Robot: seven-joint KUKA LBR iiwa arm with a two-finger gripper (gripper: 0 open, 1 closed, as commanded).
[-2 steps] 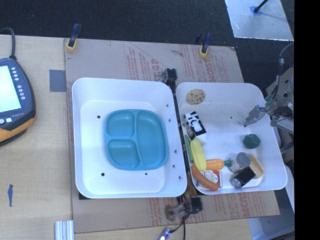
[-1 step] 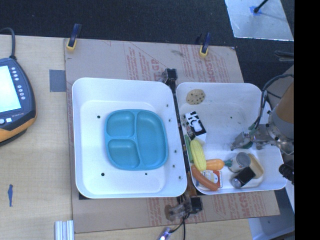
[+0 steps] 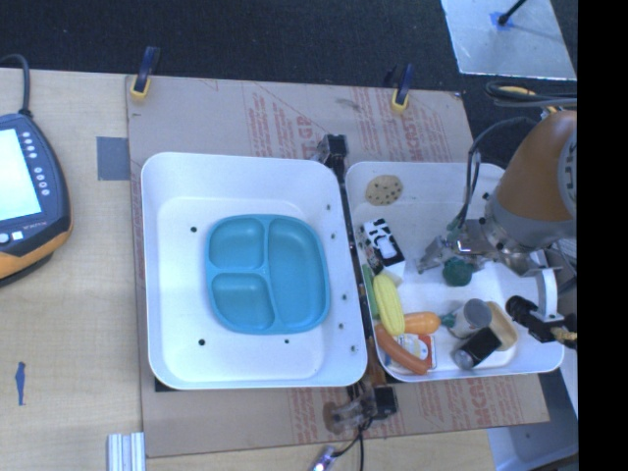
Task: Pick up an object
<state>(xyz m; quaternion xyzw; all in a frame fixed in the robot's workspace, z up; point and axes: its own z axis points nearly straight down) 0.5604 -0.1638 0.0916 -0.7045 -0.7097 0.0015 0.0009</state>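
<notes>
The right bin [image 3: 432,180] holds several small items: a brown cookie [image 3: 384,189], a black-and-white block [image 3: 381,242], a yellow corn cob [image 3: 389,302], an orange carrot [image 3: 421,323], a red sausage [image 3: 401,351], a grey can [image 3: 474,316], a black cylinder [image 3: 476,348] and a tan piece [image 3: 502,324]. A dark green round object [image 3: 457,274] lies in the bin's middle right. My gripper [image 3: 452,251] hangs low directly over the green object, at its upper edge. Whether it touches the object is unclear.
The left bin [image 3: 167,263] bears a blue divided plate [image 3: 267,273]. The grey arm with its orange band [image 3: 540,175] covers the right bin's far right side. A tablet-like pendant [image 3: 25,194] lies at the bench's left edge. Clamps [image 3: 401,86] hold the board at the back.
</notes>
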